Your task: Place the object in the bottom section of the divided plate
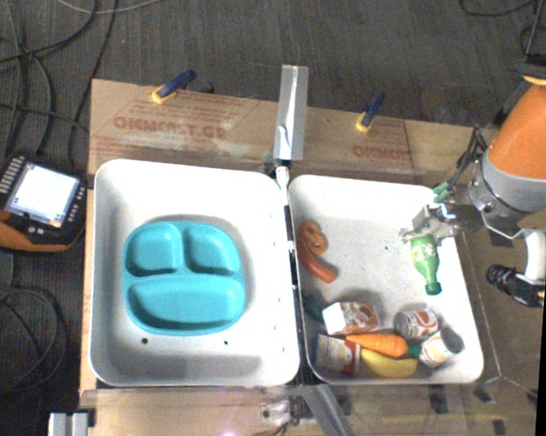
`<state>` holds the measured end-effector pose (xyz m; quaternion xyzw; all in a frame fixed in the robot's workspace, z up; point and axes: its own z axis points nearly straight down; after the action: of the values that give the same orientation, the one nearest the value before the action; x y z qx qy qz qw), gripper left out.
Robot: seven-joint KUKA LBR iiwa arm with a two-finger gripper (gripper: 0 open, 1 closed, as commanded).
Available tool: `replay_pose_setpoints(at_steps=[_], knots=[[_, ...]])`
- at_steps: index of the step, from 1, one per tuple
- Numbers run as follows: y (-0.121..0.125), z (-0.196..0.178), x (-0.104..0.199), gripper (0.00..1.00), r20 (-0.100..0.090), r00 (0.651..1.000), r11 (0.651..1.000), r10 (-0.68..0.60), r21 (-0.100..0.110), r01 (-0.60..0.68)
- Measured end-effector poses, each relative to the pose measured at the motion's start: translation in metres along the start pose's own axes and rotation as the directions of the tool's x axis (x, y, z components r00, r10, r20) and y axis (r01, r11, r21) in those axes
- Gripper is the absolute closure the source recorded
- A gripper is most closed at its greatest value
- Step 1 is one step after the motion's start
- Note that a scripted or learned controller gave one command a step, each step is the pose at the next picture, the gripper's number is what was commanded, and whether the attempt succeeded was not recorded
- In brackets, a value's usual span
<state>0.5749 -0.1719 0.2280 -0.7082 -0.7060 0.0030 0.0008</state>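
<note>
So the gripper [429, 227] is over the right bin's [387, 207] far right side with a little green bottle [427, 263] pinched by its neck, the body hanging down toward the near edge. The blue divided plate [185, 277] sits mid left bin [111, 247]. Carrot [383, 344], banana [388, 365], cans [419, 322] and a carton [352, 317] crowd the right bin's near edge, plus an orange sausage toy [314, 248] by its left wall.

even overhead light, soft shadows, slightly blurry; bin floors perhaps overexposed.
</note>
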Motion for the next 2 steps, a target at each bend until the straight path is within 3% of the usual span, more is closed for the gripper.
replay_pose_setpoints(at_steps=[1,2], knots=[[0.016,0.05,0.059,1.0,-0.003,0.999,0.999,0.042,0.003,-0.042],[-0.028,0.047,0.148,1.0,-0.004,0.999,0.999,-0.048,0.002,0.048]])
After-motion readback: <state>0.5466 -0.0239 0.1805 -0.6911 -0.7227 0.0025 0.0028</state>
